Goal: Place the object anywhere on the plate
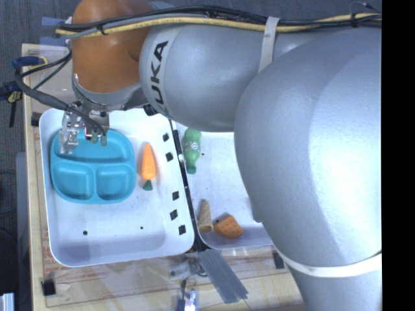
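Two shallow white bins sit side by side on the counter, the left bin [97,238] and the right bin [220,173], divided by a rim with black marks. Nearest the counter's front edge, in the right bin's front corner, lie a tan cone-shaped piece [204,216] and an orange-brown chunk [228,227], just beside each other. Farther back, against the dividing rim, a green bottle-like object [192,149] lies in the right bin. Across the rim in the left bin, an orange carrot [148,165] with a green stem end lies just beside the right edge of a blue divided plate [97,173]. Over the plate's far left compartment hangs the hand [81,133]; I cannot tell how its fingers stand. The big grey arm [292,122] fills the counter's right side.
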Robot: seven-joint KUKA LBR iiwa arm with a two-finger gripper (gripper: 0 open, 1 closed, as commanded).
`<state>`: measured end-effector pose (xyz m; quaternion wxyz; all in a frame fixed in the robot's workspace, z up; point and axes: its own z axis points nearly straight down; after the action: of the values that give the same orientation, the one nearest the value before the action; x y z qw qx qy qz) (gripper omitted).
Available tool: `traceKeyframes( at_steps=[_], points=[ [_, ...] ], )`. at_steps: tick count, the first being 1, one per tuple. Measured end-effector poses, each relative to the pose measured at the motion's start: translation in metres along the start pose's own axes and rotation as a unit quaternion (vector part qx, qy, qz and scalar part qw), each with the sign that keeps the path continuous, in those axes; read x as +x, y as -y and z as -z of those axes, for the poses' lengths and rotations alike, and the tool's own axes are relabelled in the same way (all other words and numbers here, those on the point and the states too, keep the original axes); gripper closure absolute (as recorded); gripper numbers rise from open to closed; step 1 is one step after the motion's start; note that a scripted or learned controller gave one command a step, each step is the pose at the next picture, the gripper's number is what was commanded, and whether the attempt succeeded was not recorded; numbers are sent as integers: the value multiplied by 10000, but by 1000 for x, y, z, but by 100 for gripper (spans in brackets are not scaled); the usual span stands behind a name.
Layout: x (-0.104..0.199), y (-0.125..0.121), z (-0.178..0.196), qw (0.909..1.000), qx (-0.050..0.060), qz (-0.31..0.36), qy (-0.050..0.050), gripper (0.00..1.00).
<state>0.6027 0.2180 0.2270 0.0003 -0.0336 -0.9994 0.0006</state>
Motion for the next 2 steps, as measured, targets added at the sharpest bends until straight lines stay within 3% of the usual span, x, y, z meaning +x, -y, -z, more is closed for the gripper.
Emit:
traceKeyframes(
  at_steps=[1,2],
  points=[
    [3,-1,10,9832,-6,1823,16,100],
    [9,0,5,8935,-3,4490,10,100]
  ],
)
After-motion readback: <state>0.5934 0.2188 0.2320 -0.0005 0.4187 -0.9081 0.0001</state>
